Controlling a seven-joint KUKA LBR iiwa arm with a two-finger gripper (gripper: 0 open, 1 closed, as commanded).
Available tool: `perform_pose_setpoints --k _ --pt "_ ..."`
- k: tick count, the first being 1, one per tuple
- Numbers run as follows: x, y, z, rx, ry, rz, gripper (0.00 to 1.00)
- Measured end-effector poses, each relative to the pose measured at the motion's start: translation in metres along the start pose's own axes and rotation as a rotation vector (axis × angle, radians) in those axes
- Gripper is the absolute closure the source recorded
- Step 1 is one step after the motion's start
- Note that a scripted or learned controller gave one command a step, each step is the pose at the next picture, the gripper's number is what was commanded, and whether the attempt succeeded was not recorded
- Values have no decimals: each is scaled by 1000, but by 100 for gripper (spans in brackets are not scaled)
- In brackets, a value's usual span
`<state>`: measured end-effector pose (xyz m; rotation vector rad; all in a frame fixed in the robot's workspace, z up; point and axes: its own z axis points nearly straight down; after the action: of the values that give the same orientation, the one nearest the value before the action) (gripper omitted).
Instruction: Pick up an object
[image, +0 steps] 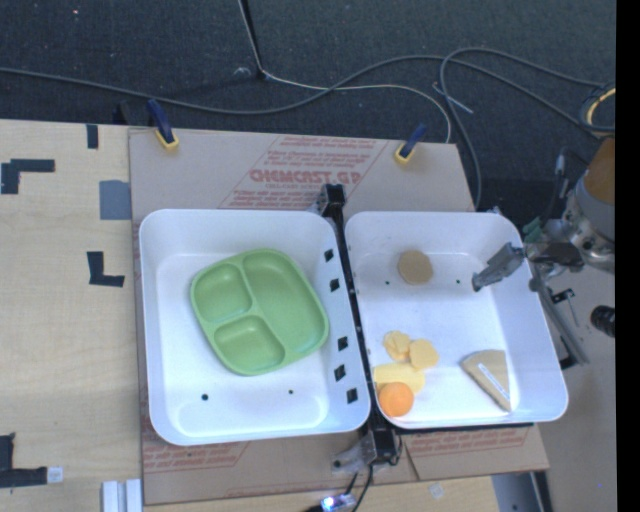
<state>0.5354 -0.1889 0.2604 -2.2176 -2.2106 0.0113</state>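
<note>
Light wooden bench with black tape marks, brown cardboard sheet clamped on top, two shallow white bins side by side on it, left bin, right bin

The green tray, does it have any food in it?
Empty. The green tray lies flat in the left bin, its three sections bare.

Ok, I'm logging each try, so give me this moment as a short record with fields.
left bin: green divided plate
right bin: round tan piece near the far wall; yellow pieces and an orange ball at the near left; pale wedge at the near right
gripper: over the right bin's far right corner, nothing seen between its fingers
</note>
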Motion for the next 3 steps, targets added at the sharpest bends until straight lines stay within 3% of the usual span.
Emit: perform_pose_setpoints --k 1,3 --pt "0 2 -6 -11 -3 -4 0" --pt "16 -5 97 -6 -1 -4 0"
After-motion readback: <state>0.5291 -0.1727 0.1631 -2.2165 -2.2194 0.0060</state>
